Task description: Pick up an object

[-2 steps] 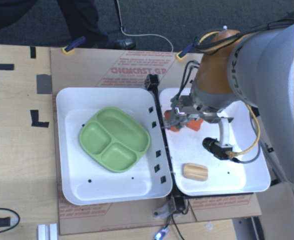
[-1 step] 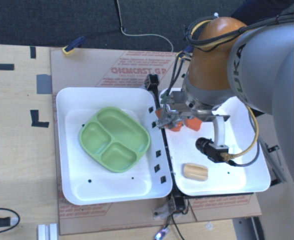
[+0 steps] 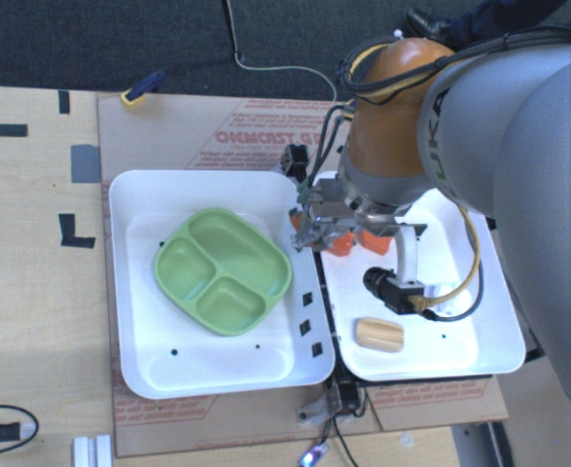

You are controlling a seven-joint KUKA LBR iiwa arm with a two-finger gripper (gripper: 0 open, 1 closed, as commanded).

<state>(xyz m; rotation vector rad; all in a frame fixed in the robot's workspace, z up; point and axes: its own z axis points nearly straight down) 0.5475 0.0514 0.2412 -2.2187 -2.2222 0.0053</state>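
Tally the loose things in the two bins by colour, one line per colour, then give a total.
Green: 1, the divided plate in the left bin.
Tan: 1, the bread roll in the right bin.
Orange: 1, an object partly hidden under the arm.
Total: 3

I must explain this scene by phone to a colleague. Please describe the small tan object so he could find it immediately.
Look at the right white bin, the one under the robot arm. Near its front edge lies the small tan block, rounded like a bread roll, resting alone on the bin floor. Unlike the orange pieces under the wrist or the green plate in the left bin, it is pale brown and plain.
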